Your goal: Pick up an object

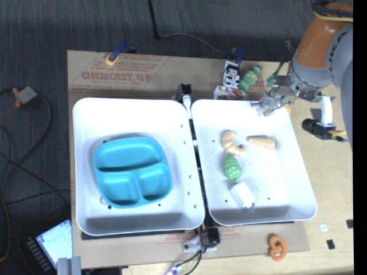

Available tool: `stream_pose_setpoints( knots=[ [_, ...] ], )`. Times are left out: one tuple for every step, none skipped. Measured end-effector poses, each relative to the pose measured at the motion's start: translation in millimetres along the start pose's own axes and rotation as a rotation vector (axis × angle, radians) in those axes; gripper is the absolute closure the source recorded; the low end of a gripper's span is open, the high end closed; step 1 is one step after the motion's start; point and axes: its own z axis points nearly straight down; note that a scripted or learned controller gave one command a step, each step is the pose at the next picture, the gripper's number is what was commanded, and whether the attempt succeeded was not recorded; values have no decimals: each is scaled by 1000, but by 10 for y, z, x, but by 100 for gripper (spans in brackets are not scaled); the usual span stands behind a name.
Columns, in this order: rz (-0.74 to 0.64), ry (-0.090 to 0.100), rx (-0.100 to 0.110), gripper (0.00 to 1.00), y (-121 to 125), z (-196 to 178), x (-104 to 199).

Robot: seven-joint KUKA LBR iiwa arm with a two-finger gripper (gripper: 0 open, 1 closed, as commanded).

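Dark carpet surrounds a bench (321, 171) topped with a brown cardboard sheet (143, 73) printed in red lettering. Two white bins sit side by side on it, touching along their inner edges.

Left bin (86, 153): holds one blue divided tray (133, 172), lying flat at the centre, with one long compartment at 12 o'clock and two smaller ones at 6 o'clock.

Right bin (292, 176): holds four loose items, all clustered about its centre. A pale curled piece (231, 142) lies at 12 o'clock of the cluster. A tan ridged cone (261, 143) lies on its side at 3 o'clock of the curled piece, near but apart from it. A green lump (232, 167) sits just at 6 o'clock of the curled piece, apparently touching it. A white block (242, 194) lies at 5 o'clock of the green lump, apart from it.

Arm: enters from 3 o'clock, orange band (318, 36) at the upper right. Gripper (267, 105) hangs over the right bin's rim at about 1 o'clock of the bin, well apart from all four items. Nothing is seen between its fingers; whether they are spread or closed cannot be told.

Off-bin: an orange ring (277, 247) lies on the bench at 6 o'clock of the right bin; a green toy (249, 79) and a printed packet (230, 80) lie beyond its far rim.
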Motion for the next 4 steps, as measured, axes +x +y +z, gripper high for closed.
stream_pose_setpoints(
  knots=[
    [-1,1,2,0,-3,11,10],
    [-1,1,-2,0,68,1002,199],
    [-3,-3,-5,100,75,893,193],
    [-3,-3,-4,0,73,896,193]
  ],
)
